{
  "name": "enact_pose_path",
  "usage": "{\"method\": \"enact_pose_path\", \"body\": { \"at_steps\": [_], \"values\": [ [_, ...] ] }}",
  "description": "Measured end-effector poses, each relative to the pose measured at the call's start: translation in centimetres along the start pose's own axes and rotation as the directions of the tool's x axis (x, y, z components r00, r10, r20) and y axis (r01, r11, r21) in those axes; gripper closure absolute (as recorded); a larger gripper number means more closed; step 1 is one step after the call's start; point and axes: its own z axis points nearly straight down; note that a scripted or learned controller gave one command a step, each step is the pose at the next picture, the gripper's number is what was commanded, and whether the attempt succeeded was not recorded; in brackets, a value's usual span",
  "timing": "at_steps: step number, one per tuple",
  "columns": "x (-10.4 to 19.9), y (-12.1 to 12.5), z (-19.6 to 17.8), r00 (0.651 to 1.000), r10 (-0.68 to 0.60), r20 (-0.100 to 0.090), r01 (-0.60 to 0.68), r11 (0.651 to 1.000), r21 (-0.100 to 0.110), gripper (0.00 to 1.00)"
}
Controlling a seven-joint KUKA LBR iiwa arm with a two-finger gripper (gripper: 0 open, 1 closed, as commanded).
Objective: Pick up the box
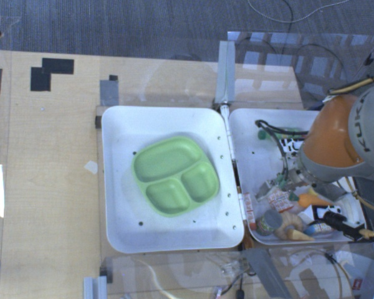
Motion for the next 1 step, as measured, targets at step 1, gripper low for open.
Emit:
{"method": "enact_pose_path", "body": {
  "at_steps": [1],
  "values": [
    [-0.04, 0.24, -1.13, 1.0, -0.001, 0.003, 0.001, 1.0, -0.006, 1.0]
  ]
}}
